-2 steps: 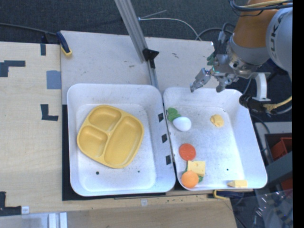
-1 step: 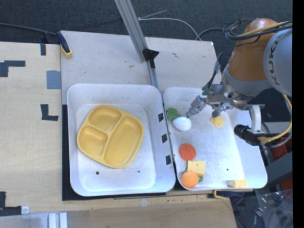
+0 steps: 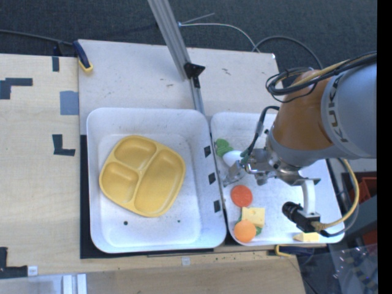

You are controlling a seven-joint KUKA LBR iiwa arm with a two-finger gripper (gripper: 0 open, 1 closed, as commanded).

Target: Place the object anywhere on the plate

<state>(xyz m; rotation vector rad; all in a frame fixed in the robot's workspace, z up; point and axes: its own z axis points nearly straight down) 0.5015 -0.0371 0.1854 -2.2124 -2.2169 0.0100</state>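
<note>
I reach in from the right, my grey arm [image 3: 343,112] with its orange band low over the right bin [image 3: 278,118]. My jaws [image 3: 236,173] hang near that bin's left wall; whether they are wide or narrow I cannot tell, and I see nothing between them.

The plate [image 3: 142,174], yellow with three compartments, lies in the left bin [image 3: 147,116] and carries nothing. It is well apart from my jaws, with the two bin walls between us.

The things to pick all lie in the right bin. A small green piece [image 3: 222,146] sits near the upper left corner, with a pale whitish piece [image 3: 231,158] just below it, close to my jaws. Below my jaws lies a round red-orange thing [image 3: 241,195]. Nearer the front edge is a yellow block [image 3: 253,215], touching or nearly touching an orange ball [image 3: 245,231] beside it. A small yellow bit [image 3: 310,237] lies at the bin's front right corner, next to a black fitting [image 3: 299,215] on my wrist.

A slanted metal rail [image 3: 171,32] runs from the top down to between the bins. Cables [image 3: 288,45] loop over the bench [image 3: 37,109] behind me. On my arm I read part of a word, "KU" [image 3: 342,112].
</note>
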